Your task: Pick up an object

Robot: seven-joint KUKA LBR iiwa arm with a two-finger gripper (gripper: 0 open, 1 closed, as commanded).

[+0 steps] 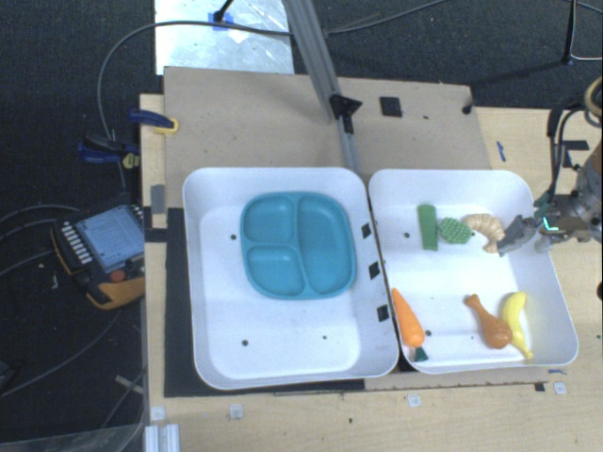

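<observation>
At the right side of the frame, in the right bin (pixel 542 281), the gripper (pixel 516 234) sits beside a small tan croissant toy (pixel 484 226), probably light, hard and slippery, best pinched across its middle.

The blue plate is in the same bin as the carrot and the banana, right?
Not quite. The camera view shows the blue plate alone in the left bin. The carrot and the banana lie in the right bin, the carrot by its left wall and the banana near its lower right corner.
</observation>
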